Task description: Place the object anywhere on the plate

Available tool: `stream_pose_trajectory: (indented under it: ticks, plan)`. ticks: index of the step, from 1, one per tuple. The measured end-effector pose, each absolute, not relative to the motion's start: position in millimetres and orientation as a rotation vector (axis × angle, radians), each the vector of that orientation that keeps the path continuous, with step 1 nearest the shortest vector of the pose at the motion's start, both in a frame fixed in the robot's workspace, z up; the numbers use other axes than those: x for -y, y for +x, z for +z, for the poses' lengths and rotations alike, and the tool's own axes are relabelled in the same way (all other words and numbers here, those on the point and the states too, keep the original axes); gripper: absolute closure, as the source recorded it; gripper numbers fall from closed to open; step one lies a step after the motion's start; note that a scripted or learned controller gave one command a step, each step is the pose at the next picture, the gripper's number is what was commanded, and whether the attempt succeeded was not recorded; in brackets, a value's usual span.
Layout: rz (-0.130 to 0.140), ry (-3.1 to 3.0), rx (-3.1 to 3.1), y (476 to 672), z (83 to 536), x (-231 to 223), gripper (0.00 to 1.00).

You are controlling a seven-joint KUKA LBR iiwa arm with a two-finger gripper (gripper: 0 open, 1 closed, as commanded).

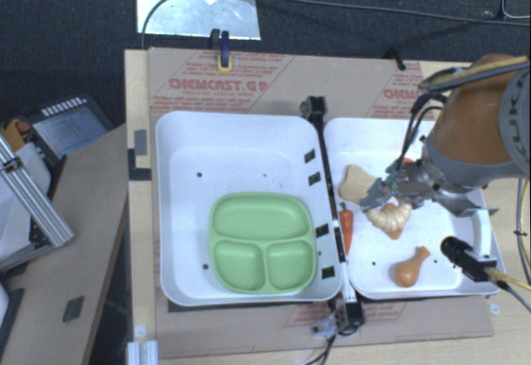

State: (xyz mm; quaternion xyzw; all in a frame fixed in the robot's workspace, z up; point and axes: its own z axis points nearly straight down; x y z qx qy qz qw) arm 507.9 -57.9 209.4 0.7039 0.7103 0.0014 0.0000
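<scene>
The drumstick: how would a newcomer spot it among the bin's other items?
Look in the right white bin, toward its near edge. The drumstick lies alone below the hand and the pale croissant. Unlike the carrot, it is golden-brown, bulbous, with a thin bone.

This is a robotics lab. Two white bins [249, 127] sit on a printed cardboard sheet [274, 77] taped to the tabletop [99, 214]. At three o'clock looms a robot arm [481, 123]. Cables [348, 7] trail across dark carpet [66, 15] at twelve o'clock, and aluminium framing [33, 197] lies at nine o'clock.
</scene>
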Motion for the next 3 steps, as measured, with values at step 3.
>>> stream_pose_trajectory:
  ticks: [3]
  plan:
    - [0.004, 2.209, -2.236, 511.8, 223, -117, 1.0]
